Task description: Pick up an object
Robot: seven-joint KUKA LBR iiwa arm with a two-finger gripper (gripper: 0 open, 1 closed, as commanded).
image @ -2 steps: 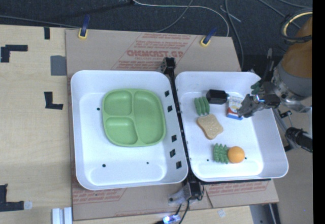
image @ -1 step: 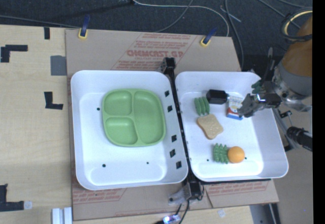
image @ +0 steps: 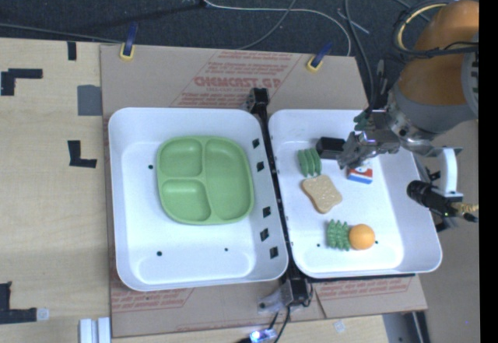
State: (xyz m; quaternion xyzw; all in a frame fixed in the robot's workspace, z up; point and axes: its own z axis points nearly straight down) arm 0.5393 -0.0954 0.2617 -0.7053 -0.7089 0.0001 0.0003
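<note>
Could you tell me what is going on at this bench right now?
A robot arm reaches in from the right over the right bin, with its gripper low, near a small red, white and blue item. That bin also holds a green ridged piece, a slice of bread, a second green piece and an orange ball. The left bin holds a green divided plate. Nothing looks lifted yet.

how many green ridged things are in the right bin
2. One green ridged piece lies near the bin's upper left, above the bread slice. The other lies lower, touching the orange ball. The arm may hide more.
</note>
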